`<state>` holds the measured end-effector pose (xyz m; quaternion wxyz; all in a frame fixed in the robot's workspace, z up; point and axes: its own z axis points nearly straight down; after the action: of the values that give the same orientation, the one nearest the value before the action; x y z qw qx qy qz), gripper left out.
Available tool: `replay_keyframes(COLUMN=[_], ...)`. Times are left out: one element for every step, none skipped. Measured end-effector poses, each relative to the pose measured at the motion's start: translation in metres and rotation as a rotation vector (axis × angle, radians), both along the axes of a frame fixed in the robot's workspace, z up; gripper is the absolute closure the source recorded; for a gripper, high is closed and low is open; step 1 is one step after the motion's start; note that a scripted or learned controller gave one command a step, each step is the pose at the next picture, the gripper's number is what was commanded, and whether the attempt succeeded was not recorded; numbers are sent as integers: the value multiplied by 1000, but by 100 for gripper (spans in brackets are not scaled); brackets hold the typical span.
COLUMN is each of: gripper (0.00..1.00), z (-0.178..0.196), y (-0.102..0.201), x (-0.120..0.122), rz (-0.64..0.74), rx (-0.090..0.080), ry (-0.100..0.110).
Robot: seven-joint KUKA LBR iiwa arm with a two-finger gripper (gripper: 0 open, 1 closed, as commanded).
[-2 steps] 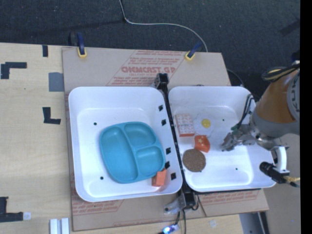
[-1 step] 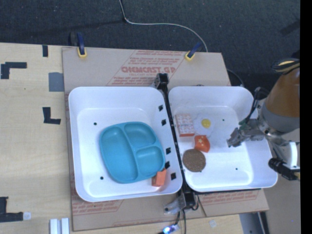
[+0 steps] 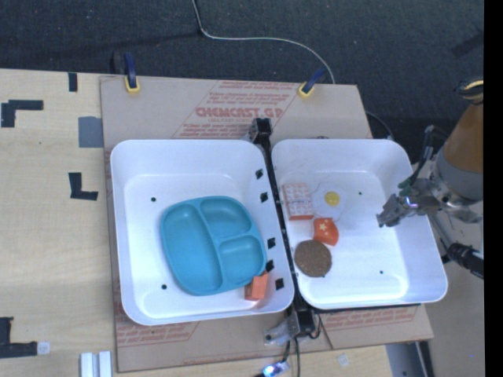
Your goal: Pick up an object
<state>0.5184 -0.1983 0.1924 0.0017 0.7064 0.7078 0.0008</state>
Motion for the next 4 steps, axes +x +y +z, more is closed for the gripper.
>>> replay_keyframes(gripper=[100, 100, 100, 100], z=[22, 31, 41, 36], y=[1, 58, 111, 155], x=[1, 4, 14, 24], rz=[0, 5, 6, 4], rx=[1, 3, 3, 2], ry=[2, 4, 3, 5])
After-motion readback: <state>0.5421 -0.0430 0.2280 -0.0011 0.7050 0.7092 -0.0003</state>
